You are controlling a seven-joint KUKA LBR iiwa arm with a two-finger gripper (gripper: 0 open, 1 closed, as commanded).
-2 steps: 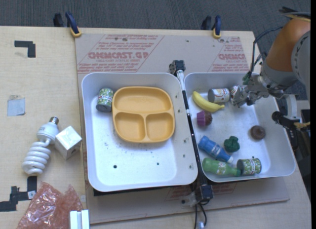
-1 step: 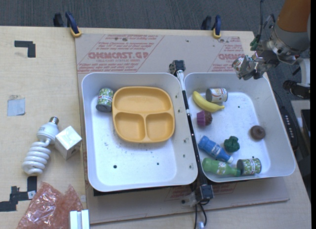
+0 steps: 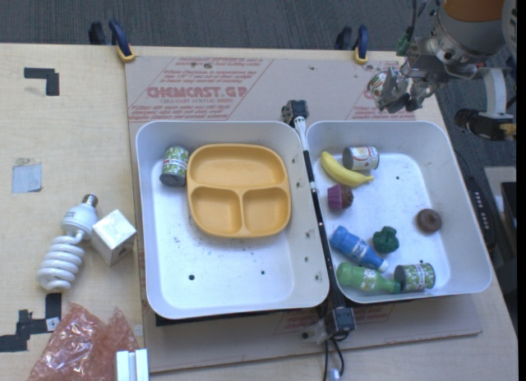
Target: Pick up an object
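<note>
Above the far right corner of the right bin point(image 3: 460, 158) hangs my pincer point(image 3: 398, 90), just past the rim and over the brown board point(image 3: 205, 84) that lies under both bins. From this slanted view I cannot tell its state, and nothing shows in its grip. My arm point(image 3: 477, 2) comes in from the right, its orange band at the top edge.

Below me in the right bin lie the things I could take. A banana point(image 3: 343, 172) sits near the far rim, touching a small silver can point(image 3: 361, 158) that lies on its side. Just beside the banana's near end is a dark purple cup point(image 3: 339, 198). A brown round lump point(image 3: 428, 221) rests apart toward the right wall. Nearer the front, a blue bottle point(image 3: 355, 247) lies tilted, with a green toy point(image 3: 385, 240) just beside it. Along the front wall a green bottle point(image 3: 366, 280) lies flat, its end touching a green-labelled can point(image 3: 414, 276).

The left bin point(image 3: 156, 273) holds a yellow divided tray point(image 3: 239, 190) and a green can point(image 3: 174, 165) standing just beside the tray's left edge.

On the desk point(image 3: 57, 141) to the left, well apart from me, lie a white spiral light bulb point(image 3: 66, 248), a white cube point(image 3: 113, 234) touching it, and a crumpled reddish bag point(image 3: 78, 346).
</note>
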